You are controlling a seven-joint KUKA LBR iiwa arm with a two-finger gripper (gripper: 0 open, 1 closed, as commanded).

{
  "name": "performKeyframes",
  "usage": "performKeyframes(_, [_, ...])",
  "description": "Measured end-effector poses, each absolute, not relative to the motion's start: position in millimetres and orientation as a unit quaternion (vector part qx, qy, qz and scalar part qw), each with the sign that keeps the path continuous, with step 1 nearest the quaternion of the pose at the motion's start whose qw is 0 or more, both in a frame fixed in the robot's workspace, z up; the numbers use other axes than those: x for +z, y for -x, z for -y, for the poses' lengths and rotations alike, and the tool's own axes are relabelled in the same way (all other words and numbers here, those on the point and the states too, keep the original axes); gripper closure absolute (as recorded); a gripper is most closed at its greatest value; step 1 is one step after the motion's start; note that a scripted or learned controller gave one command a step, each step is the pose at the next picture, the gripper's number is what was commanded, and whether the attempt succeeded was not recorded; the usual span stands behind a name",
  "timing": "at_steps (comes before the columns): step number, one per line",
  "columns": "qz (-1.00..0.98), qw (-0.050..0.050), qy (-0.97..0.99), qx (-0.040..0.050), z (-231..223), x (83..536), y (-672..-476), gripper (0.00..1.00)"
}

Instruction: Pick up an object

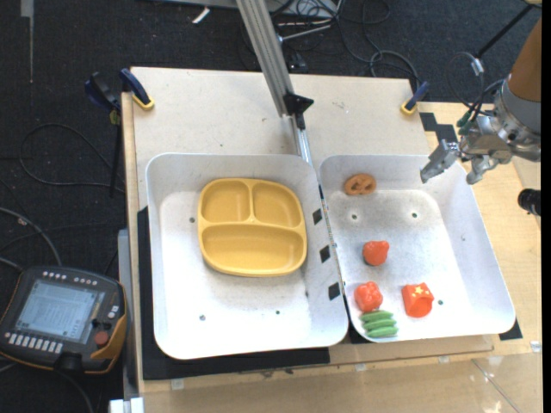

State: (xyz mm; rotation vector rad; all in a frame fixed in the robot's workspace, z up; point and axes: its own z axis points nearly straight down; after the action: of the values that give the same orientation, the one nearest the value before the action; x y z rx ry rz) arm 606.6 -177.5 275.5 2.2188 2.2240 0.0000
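Note:
My gripper [455,169] hangs open over the far right rim of the right bin [482,256], with nothing between its fingers. In that bin lie a brown pretzel [360,184] near the back, a red piece [375,252] in the middle, another red piece [368,296] and a red block with a yellow spot [417,300] near the front, and a green pea pod [379,323] at the front edge. The gripper stands well to the right of the pretzel and above the bin.
The left bin [172,256] holds a yellow divided plate [252,226]. A metal pole [269,46] slants down to the divide between the bins. A teach pendant [60,317] lies at the lower left. Clamps [138,93] grip the board's back corners.

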Motion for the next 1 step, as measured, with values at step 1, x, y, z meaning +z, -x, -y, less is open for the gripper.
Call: performKeyframes(1, [-0.708,0.0,-0.706,-0.0003,177.4,275.5,-606.6,0.0])
